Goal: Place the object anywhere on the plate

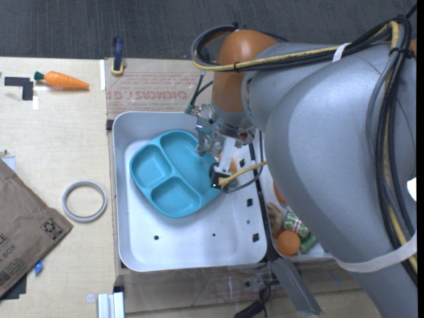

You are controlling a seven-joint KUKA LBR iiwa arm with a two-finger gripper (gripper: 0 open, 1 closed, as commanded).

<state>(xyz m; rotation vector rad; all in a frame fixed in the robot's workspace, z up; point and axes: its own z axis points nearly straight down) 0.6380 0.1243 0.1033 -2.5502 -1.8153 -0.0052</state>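
Note:
A blue plate with three compartments lies tilted in the left white bin, toward its upper middle. My gripper hangs over the plate's right edge, by the largest compartment. The wrist and its fittings hide whatever might be between the gripper's tips, and I see no object resting in any of the plate's compartments. The grey arm with its orange band reaches in from the right and covers most of the right bin.
In the right bin, an orange round fruit, a green item and a wrapped snack show below the arm. On the bench to the left lie a toy carrot, a tape ring and a cardboard box.

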